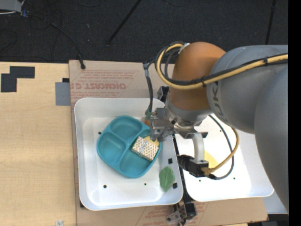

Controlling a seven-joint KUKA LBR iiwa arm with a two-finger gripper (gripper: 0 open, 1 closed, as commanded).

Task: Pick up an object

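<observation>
Teal plastic divided tray [117,147] is lying below-left of the gripper [155,132]; small patterned cream packet [145,148] is sitting just under its jaws, state unreadable.

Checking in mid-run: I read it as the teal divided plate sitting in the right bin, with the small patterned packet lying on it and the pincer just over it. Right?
Not quite: the camera view shows the teal divided plate in the left bin, not the right. The patterned packet does lie on it, with the pincer just above.

End effector [157,132] over teal divided plate [123,147], patterned packet [145,148] beneath.
</observation>
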